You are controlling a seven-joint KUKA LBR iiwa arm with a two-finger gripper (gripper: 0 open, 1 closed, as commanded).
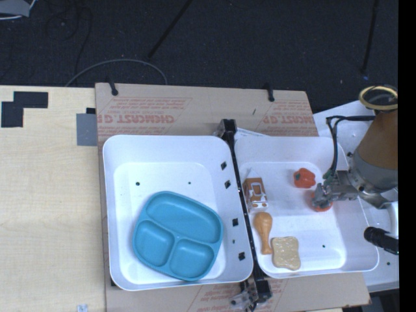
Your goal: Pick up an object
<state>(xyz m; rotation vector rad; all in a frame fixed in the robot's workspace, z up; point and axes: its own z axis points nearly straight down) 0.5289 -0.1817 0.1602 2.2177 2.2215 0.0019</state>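
The right bin holds several small objects. A red tomato-like piece lies at its far right, and a small brown-and-white toy lies near the divider. A tan drumstick and a beige bread slice lie at the front. My gripper reaches in over the bin's right side, just right of and below the red piece. A small reddish bit shows at the gripper's tip; whether it is held is unclear.
The left bin holds a blue divided plate. A black clip strip runs between the bins. The arm's grey wrist and orange band stand over the right bin's right rim. Cardboard lies under both bins.
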